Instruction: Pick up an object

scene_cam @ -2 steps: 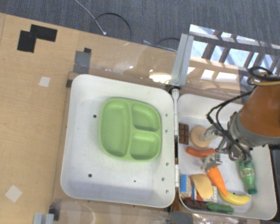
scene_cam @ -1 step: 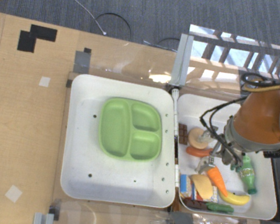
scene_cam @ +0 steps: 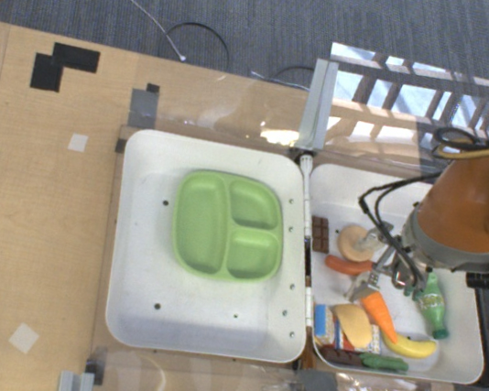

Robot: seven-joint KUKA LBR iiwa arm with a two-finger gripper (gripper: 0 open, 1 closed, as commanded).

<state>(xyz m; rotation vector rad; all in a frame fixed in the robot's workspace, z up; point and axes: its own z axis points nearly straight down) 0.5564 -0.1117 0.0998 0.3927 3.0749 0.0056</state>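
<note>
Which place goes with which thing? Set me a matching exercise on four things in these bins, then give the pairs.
Things:
1. green divided plate
2. banana
3. green bottle
4. brown chocolate bar

Places:
A. right bin, against its left wall
B. middle of the left bin
C. right bin, near its front edge
D. right bin, right side, just below the arm's wrist

Pairs: 1-B, 2-C, 3-D, 4-A
</note>
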